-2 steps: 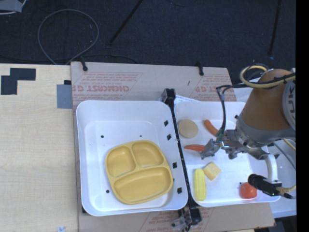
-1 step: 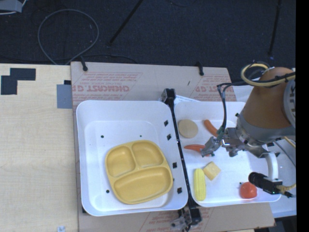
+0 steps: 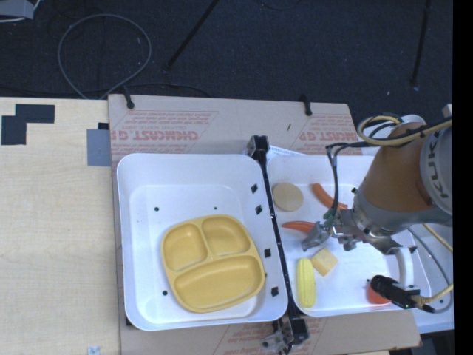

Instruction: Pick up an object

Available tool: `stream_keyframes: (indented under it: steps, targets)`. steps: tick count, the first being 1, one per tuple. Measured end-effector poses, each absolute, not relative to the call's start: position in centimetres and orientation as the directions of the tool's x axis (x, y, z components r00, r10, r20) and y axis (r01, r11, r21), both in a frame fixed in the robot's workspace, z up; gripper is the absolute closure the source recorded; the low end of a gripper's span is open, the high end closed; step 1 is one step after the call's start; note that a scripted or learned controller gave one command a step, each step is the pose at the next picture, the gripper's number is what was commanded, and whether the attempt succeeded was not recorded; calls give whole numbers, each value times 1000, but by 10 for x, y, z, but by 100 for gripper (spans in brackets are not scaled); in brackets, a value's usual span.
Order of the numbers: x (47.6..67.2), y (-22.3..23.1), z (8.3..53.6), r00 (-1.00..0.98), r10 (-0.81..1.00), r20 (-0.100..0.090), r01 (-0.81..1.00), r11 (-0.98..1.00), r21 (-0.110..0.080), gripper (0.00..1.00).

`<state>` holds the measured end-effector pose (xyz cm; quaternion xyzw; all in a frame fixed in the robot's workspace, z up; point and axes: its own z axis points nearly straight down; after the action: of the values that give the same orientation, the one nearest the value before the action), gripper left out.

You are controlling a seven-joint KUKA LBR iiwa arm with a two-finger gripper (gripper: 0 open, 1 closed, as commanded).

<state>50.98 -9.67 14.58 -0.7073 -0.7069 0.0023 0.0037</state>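
My gripper hangs low over the right bin, open, with nothing between its fingers. A yellow cheese cube lies just below it. To the gripper's left sits a red chili, close to the left finger. An orange carrot piece and a round tan cookie lie farther back. A yellow corn cob rests at the bin's front left. A red object sits at the front right, partly hidden by a black part of the arm.
The left bin holds a yellow divided plate. A black divider runs between the bins. The arm's body covers the right bin's far right side, with cables looping above it.
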Motion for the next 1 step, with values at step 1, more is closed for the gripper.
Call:
stream_keyframes:
  steps: [1]
  targets:
    - [509, -96, 92, 0, 1000, 1, 1000, 0, -7, 0]
